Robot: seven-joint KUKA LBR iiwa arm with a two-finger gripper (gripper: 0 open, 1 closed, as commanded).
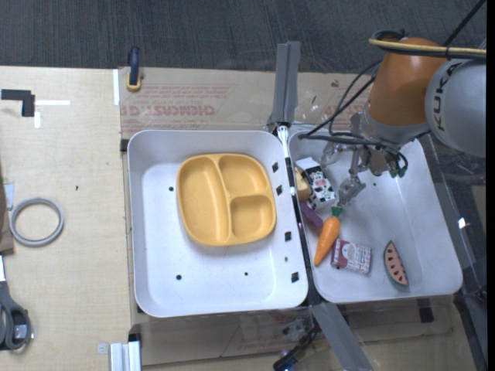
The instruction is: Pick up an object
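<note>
On the grey casing of the robot arm (pixel 462 103), at the right edge, dark letters stand sideways; "KU" can be read, the rest is cut off; on the brown cardboard sheet (pixel 179 103) behind the bins a red print runs upside down and mirrored, too blurred to read with certainty; the small dark-red packet (pixel 352 256) and the small white printed box (pixel 318 184) carry print too small to read.
</note>
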